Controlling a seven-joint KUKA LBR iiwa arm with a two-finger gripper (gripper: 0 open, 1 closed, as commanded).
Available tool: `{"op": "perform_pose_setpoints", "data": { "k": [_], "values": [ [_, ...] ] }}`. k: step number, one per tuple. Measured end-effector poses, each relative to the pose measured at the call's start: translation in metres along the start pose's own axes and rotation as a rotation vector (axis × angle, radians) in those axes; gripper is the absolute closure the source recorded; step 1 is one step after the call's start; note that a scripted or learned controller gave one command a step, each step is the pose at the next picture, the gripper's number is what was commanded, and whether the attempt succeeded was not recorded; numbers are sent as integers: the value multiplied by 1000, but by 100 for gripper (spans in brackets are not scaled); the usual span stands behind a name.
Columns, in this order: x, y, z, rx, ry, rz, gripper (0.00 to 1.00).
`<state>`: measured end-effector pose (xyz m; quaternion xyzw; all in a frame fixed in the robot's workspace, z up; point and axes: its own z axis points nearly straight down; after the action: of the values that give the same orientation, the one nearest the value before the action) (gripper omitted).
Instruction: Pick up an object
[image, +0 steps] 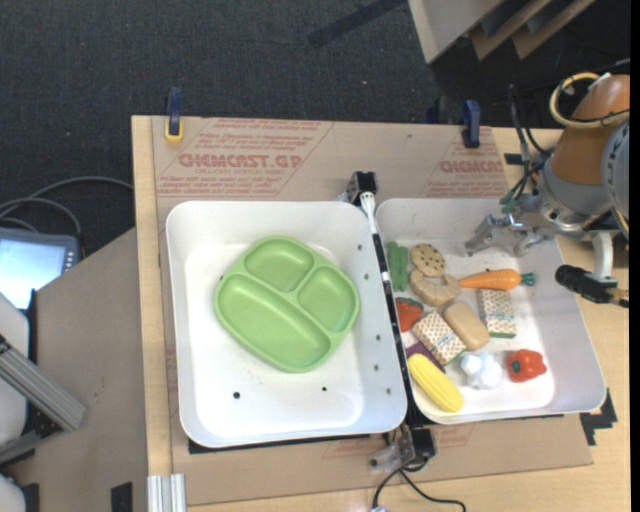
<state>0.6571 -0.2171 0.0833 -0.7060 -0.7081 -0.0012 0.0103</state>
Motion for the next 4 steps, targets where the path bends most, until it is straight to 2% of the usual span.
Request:
{"op": "perform_pose_setpoints", "data": {
  "k": [1, 2, 3, 4],
  "values": [
    [-1, -39, -2, -14, -7, -1, 0],
    [-1, -37, -1, -12, -6, -1, 0],
    [-1, -58, -2, -15, -8, -2, 0],
    [-4, -58, -12, -16, -15, 0, 100]
  ]
}}
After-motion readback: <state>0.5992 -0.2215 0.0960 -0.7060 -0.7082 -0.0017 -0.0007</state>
